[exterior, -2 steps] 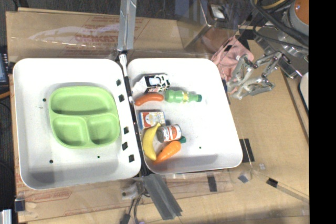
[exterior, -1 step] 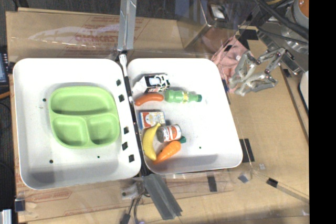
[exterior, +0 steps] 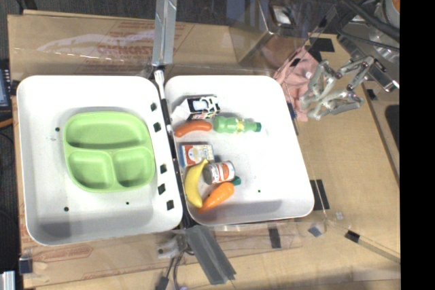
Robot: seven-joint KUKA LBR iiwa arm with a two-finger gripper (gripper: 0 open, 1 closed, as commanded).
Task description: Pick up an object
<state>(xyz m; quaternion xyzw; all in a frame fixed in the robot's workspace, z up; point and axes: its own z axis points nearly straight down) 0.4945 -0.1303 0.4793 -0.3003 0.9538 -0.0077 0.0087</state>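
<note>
Gripper (exterior: 325, 97) hangs outside the right bin (exterior: 289, 146), off its right rim, fingers spread and holding nothing. The green bottle (exterior: 236, 124) lies well to its left, long axis running left-right.

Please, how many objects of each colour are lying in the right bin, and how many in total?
In the right bin:
Orange: 2, the sausage and the carrot
Green: 1, the bottle
Yellow: 1, the banana
Black and white: 1, the small pack
Red and white: 2, the carton and the can
Total: 7
</note>
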